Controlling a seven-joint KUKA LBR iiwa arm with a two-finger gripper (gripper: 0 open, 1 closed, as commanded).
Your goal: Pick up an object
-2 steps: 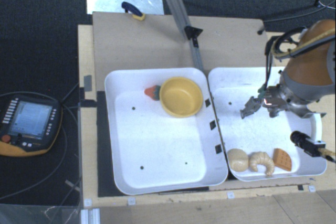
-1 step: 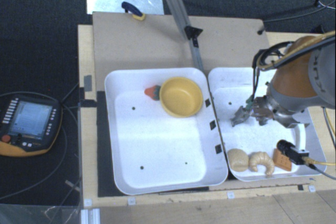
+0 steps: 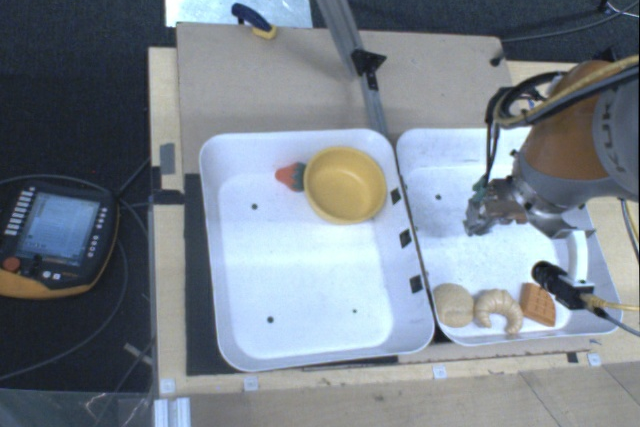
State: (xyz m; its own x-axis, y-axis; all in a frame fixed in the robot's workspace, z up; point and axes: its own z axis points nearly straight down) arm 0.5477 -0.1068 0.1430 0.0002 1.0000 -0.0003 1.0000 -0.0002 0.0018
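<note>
A yellow bowl (image 3: 345, 184) rests at the back of the left bin (image 3: 300, 315), with a small red and green object (image 3: 290, 176) touching its left side. Along the front of the right bin (image 3: 440, 160) lie a pale round bun (image 3: 453, 304), a croissant (image 3: 499, 309) and an orange waffle-like piece (image 3: 537, 305). My gripper (image 3: 486, 213) hangs over the middle of the right bin, behind those three items and apart from them. Nothing shows between it and the bin floor.
A slanted metal pole (image 3: 340, 10) crosses the back of the bench and ends near the bins' shared rear corner. A teach pendant (image 3: 50, 235) lies on the floor at the left. A blue and yellow clamp (image 3: 252, 19) sits at the bench's back edge.
</note>
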